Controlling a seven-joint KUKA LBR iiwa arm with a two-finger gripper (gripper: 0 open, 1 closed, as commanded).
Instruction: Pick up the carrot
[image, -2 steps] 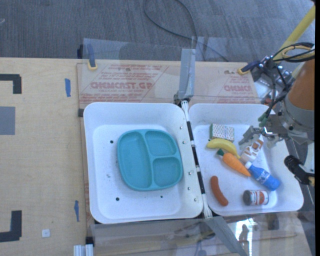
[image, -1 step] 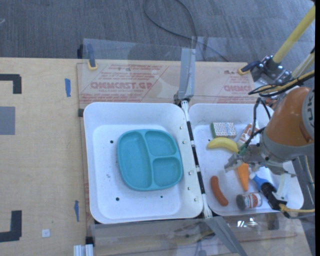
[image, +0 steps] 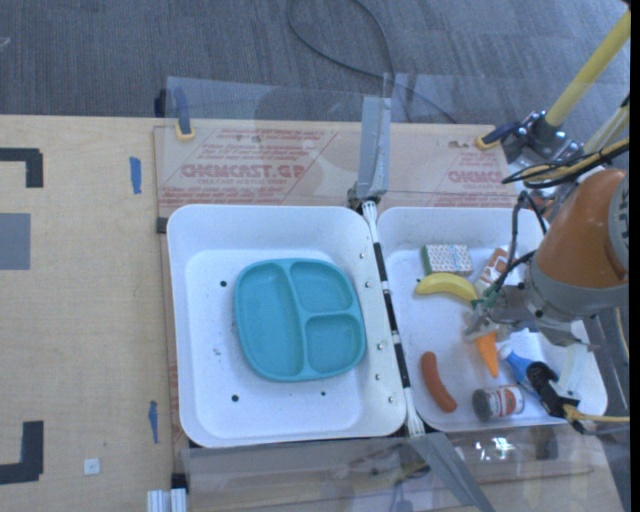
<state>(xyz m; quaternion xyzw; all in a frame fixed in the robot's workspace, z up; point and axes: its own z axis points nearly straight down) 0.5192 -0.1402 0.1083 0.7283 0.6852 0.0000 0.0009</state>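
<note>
Reaching in from the right, the arm (image: 580, 250) hangs its gripper (image: 483, 325) low over the right bin (image: 400, 300). The carrot (image: 487, 353) is a small orange stick in that bin, right under the gripper and touching it or almost touching it. I cannot tell if the pincer is open or shut, because the wrist and cables hide it, so I cannot say the carrot is held.

Things could go wrong here. The carrot is thin and smooth, so I think it could slip out or roll away. The banana (image: 447, 287) lies just beside the gripper, and a blue thing (image: 520, 364) lies close on the other side, so the gripper might bump or grab one of them by mistake.

Now let us count. There are two white bins. The left bin (image: 190, 300) has one teal plate (image: 298, 318) with three parts. The right bin has one carrot, one banana, one red sausage (image: 437, 381), one small can (image: 498, 402) and one little box (image: 446, 259). Some bits by the far wall are too hidden to name.
</note>
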